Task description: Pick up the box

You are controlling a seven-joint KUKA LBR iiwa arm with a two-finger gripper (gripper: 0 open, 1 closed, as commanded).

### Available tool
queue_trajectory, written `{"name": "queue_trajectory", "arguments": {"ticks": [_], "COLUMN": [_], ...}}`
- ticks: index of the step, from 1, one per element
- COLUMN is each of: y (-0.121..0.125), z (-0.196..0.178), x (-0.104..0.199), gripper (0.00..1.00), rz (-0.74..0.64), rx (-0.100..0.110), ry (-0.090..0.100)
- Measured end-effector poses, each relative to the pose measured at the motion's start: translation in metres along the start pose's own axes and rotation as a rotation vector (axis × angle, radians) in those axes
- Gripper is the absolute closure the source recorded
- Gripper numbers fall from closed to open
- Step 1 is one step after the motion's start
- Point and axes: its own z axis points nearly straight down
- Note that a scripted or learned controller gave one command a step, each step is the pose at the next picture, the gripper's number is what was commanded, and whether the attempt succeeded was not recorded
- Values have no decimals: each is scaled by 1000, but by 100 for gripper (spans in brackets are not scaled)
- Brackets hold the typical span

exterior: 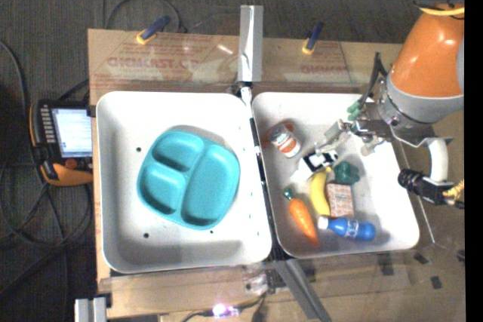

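Note:
The box (340, 200) is a small reddish-brown pack with a pale label. It lies flat in the right bin (404, 226), just right of a yellow banana (320, 191) and above a blue bottle (350, 228). My gripper (321, 159) reaches in from the right under the grey and orange arm (426, 72). Its tip sits over the banana's upper end, up and to the left of the box and apart from it. A dark green object (348, 172) lies between the gripper's tip and the box.
An orange carrot (302, 216) and a red-labelled can (283, 139) lie in the right bin's left half. The left bin (113, 162) holds a teal divided tray (190, 176). A metal post (250, 41) stands behind the divider between the bins.

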Motion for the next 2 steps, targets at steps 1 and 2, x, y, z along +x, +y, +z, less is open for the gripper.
{"name": "queue_trajectory", "arguments": {"ticks": [1, 2], "y": [-3, 81], "z": [149, 127], "x": [-9, -60], "gripper": [0, 0], "rz": [-246, -183], "rx": [-12, -3], "ry": [-3, -1]}}
